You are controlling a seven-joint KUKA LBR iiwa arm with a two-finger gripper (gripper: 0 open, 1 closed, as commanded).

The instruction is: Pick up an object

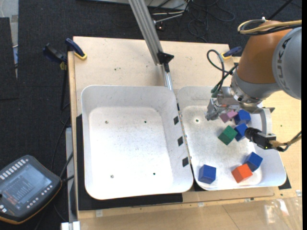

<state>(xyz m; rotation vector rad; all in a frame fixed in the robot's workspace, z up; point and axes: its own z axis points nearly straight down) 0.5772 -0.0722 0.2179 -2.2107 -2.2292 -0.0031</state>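
You have the worktop [120, 56] carrying two white bins side by side. The left bin [96, 99] lies well apart from the work. The right bin [192, 114] holds all the blocks, and the arm [268, 56] reaches over it from the right.

The gripper [217, 108] hangs low over the upper part of the right bin. I cannot tell its state from this view, because the wrist covers it, so do not assume that anything is held.

Just beside the gripper there is a tight cluster: a purple block [231, 114], a blue block [243, 116] touching it, a second blue block [241, 129] below, and a green block [227, 136] at the lower left. These are the nearest things to pick, but they are crowded, and I think a descent there may push the neighbours instead of closing around one block.

For a clean try, you should choose a block with free space on two opposite sides. The lone blue block [207, 173] near the front wall stands apart from the others and looks the easiest. The orange block [242, 172] touches another blue block [254, 160], so it is less good. Come down straight, centre on the block, and close only when both sides are between the jaws.
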